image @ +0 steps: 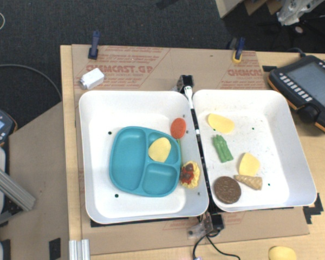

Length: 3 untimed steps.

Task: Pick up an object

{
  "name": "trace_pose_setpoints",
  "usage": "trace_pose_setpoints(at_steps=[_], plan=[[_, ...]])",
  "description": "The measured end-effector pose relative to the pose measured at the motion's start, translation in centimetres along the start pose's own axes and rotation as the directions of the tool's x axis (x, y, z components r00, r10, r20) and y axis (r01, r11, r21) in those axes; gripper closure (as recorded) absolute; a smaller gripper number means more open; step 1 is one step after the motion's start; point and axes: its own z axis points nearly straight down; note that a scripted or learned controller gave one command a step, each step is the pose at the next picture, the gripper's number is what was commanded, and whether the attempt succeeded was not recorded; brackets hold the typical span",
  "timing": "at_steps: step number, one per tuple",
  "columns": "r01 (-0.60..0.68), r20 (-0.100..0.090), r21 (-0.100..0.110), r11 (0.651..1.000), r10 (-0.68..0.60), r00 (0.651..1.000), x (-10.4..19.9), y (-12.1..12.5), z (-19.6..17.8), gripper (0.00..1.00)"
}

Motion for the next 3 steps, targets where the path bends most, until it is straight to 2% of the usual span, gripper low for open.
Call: trace_pose_setpoints(at_steps=[1, 2, 3], plan=[[-0.004, -0.006, 0.041, 0.999, 0.004, 1.000, 0.1, -6.0, 15.2, 1.00], [-0.004, -0.005, 0.037, 0.999, 0.004, 1.000, -1.8, -3.3, 34.0, 1.00], [-0.010, 0.004, 0.020, 1.000, 0.010, 1.000, -15.8, -0.1, 36.7, 1.00]])
